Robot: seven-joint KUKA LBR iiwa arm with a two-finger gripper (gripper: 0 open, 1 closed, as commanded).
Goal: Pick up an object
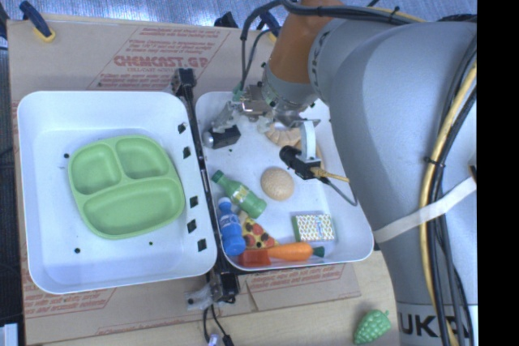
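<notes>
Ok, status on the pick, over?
End effector low over right bin's far end, nothing seen held. Bread roll and green bottle lie loose. Green tray in left bin.

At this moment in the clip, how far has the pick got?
Done: the arm has reached into the right bin, with the gripper low at its far end. In hand: nothing visibly held. Left: the grasp and lift; the carrot, green bottle and tan ball lie in that bin.

A robot lab: clamped cardboard bench [154, 53], two white bins [32, 174], cabled arm [389, 93].
</notes>
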